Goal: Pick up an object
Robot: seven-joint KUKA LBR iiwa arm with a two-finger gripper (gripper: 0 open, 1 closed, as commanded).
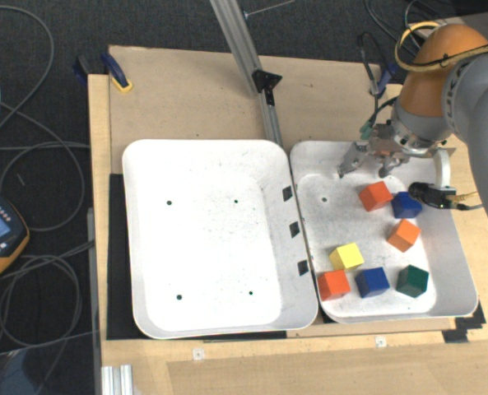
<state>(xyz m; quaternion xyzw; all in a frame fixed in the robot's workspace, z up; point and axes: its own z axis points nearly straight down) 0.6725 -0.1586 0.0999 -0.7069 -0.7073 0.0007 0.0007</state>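
So the blocks are all sitting in the right bin (pixel 449 249) — a red cube (pixel 375 196) and blue cube (pixel 406 205) up near the top, an orange cube (pixel 403 234) just below them, then a yellow cube (pixel 347 257), a second red cube (pixel 334 284), a second blue cube (pixel 372 281) and a green cube (pixel 411 281) along the near edge. The gripper (pixel 365 162) hovers over the bin's far end, fingers spread apart with nothing between them, just up-left of that top red cube. The left bin (pixel 145 220) sits beside it.
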